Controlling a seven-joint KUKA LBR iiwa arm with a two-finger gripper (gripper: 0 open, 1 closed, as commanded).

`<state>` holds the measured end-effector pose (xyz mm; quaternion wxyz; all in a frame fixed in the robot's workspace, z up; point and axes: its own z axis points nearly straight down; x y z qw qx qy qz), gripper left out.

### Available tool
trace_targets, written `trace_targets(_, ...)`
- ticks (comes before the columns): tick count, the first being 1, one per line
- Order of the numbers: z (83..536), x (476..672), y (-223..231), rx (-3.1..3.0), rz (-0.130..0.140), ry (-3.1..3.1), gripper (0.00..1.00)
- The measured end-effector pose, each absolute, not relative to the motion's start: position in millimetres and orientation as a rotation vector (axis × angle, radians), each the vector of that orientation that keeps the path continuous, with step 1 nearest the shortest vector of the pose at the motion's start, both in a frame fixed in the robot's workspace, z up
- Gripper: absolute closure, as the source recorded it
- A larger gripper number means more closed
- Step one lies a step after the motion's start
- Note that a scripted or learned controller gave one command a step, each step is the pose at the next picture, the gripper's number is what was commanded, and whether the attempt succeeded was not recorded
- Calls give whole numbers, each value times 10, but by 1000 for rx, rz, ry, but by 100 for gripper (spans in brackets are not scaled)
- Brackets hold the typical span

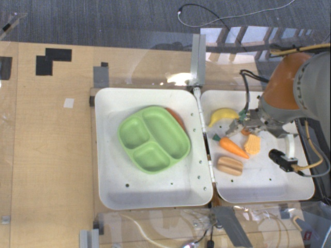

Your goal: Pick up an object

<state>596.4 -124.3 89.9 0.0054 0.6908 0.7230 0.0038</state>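
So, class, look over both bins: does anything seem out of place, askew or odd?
One thing: the green divided plate in the left bin sits skewed to the bin's edges, and a reddish thing peeks out from under its far rim, mostly hidden. The banana, carrot and other toy foods in the right bin lie loose but unspilled.

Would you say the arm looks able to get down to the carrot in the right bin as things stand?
Probably yes: the carrot lies uncovered in the right bin, just below the gripper, though the cheese wedge sits close beside it.
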Motion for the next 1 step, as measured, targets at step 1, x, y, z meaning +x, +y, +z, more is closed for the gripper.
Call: trace_targets(1,1026,5991,-1223,2158,23,2264,100)
